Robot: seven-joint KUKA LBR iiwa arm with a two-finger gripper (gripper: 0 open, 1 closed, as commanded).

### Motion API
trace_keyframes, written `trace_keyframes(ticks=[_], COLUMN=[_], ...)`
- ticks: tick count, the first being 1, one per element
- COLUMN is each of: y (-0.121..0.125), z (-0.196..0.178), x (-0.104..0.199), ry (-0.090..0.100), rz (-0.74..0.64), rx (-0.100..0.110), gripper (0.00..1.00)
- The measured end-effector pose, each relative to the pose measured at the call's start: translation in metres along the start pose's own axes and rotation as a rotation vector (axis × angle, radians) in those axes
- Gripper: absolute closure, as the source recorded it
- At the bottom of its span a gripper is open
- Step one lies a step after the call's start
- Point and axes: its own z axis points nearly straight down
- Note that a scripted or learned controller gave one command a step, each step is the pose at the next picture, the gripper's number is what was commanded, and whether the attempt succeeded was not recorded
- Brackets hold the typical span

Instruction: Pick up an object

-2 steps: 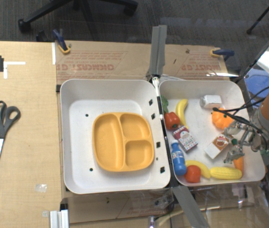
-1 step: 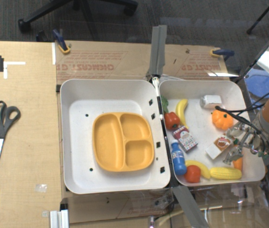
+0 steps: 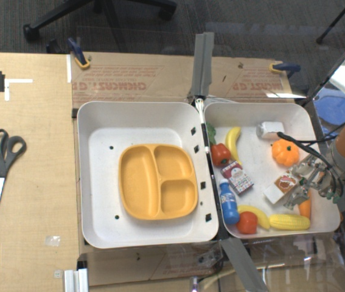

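The right bin [image 3: 263,112] holds several toys: a banana [image 3: 233,141], a red pepper [image 3: 219,154], a small red-and-white box [image 3: 238,179], a blue bottle [image 3: 227,203], a red tomato [image 3: 247,222], a yellow corn cob [image 3: 289,222], an orange pumpkin [image 3: 285,153], a grey-white piece [image 3: 271,129] and a white carton [image 3: 283,185]. My gripper [image 3: 301,190] comes in from the right and hangs low at the bin's right side, over the white carton and beside an orange carrot [image 3: 305,208]. Nothing visibly sits in its grasp.
The left bin [image 3: 93,163] holds a yellow divided plate [image 3: 159,181]. Scissors [image 3: 2,157] lie on the wooden bench at far left. Cardboard [image 3: 135,81] with blue clamps [image 3: 78,52] lies behind the bins. A grey bar [image 3: 202,62] stands between the bins at the back.
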Motion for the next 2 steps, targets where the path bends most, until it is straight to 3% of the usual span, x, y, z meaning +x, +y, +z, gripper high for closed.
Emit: trace_keyframes(ticks=[1, 2], y=[-0.001, 0.064], z=[-0.015, -0.104], x=[-0.007, 0.008], ry=[-0.022, 0.036], rz=[0.0, 0.242], rx=[0.002, 0.017], gripper=[1.0, 1.0])
